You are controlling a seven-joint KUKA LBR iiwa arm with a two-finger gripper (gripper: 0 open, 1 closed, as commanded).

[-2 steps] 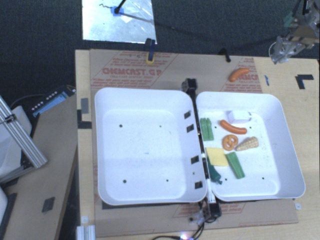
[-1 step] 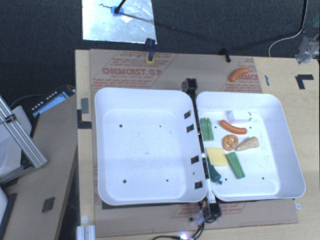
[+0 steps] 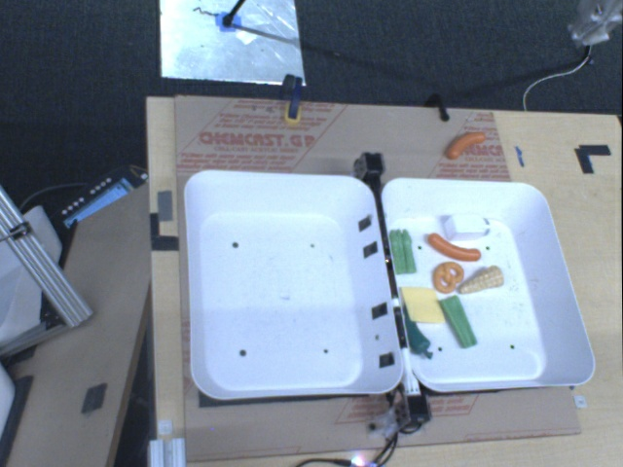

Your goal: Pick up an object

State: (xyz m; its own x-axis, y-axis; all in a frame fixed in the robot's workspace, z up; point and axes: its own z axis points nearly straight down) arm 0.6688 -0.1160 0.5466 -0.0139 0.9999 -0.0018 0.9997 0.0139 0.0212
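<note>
Bench (image 3: 117, 290): carries two white bins side by side.
Left bin (image 3: 282, 280): bare floor.
Right bin (image 3: 555, 290): every pickable object lies in its left half.
Hand (image 3: 596, 13): a pale blur at the view's top right corner, well apart from both bins; I cannot tell how it is set.
Yellow slab (image 3: 421, 305): flat, by the inner wall, probably awkward.
Green stick (image 3: 458, 320): touches the slab's corner.
Sausage (image 3: 456, 249): lies clear, likely the best target; descend straight, straddling its short width.
Pretzel (image 3: 447, 277): close below, so avoid nudging it.
</note>
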